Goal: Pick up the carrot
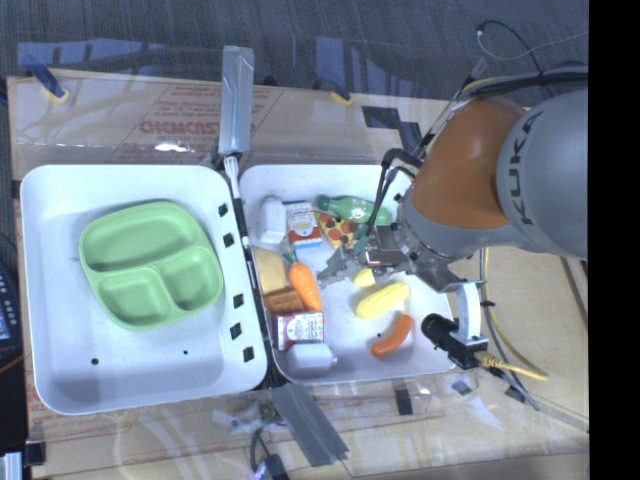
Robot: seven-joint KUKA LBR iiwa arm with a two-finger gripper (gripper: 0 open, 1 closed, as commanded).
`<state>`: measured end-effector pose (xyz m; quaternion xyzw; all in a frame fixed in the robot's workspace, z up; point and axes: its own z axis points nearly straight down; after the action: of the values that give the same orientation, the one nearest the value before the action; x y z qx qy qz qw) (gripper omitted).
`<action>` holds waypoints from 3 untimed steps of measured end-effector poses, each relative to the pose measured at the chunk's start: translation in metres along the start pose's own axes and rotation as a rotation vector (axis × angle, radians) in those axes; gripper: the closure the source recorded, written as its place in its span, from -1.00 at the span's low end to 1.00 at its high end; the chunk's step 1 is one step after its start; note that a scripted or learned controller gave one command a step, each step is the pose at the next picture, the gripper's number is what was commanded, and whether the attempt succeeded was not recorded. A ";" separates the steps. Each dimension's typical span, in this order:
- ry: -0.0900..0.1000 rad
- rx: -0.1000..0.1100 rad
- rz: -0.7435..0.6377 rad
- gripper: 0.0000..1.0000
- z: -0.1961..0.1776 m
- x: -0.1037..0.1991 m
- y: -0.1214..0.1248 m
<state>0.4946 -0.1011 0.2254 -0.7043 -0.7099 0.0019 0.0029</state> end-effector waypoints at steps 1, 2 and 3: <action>0.000 0.001 0.393 -1.00 0.104 0.003 0.041; 0.002 0.000 0.667 -1.00 0.134 -0.039 0.018; 0.002 0.004 0.664 1.00 0.126 -0.039 0.017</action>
<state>0.5111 -0.1399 0.0996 -0.8973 -0.4414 0.0034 0.0043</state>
